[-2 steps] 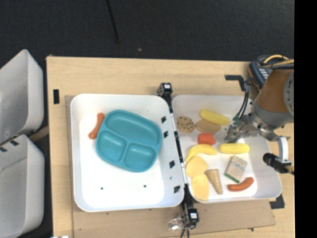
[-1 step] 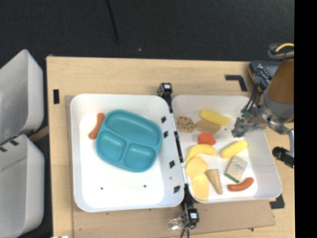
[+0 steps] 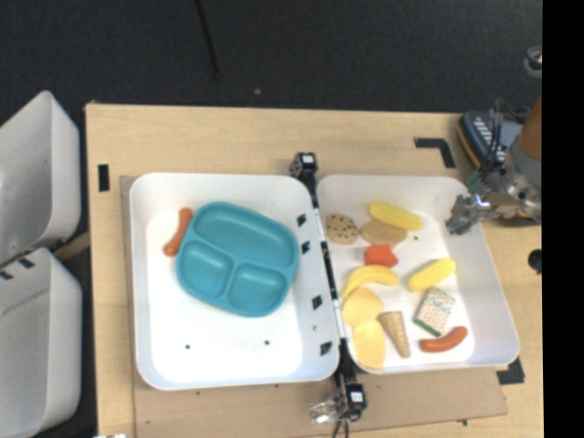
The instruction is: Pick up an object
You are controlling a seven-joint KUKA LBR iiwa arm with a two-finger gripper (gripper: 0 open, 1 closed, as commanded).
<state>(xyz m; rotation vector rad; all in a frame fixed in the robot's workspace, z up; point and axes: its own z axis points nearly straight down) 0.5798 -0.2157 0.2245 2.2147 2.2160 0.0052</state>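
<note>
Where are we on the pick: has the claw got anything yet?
Nothing looks picked yet. The claw sits at the right bin's upper right rim with no item seen between its fingers. The toy food lies in the bin, the nearest piece being the corn; the blue tray and a sausage lie in the left bin. Left: descend, grasp, lift.

The bench (image 3: 109, 272) is pale wood, set against a dark floor (image 3: 274, 35). Two shallow white bins sit on it side by side — the left bin (image 3: 146, 336) and the right bin (image 3: 488, 322) — touching along a middle seam fitted with small black clips (image 3: 321, 276). Black corner marks (image 3: 436, 149) lie on the wood near the right bin's far corner. White padded shapes (image 3: 32, 172) stand just beside the bench's left edge.
</note>
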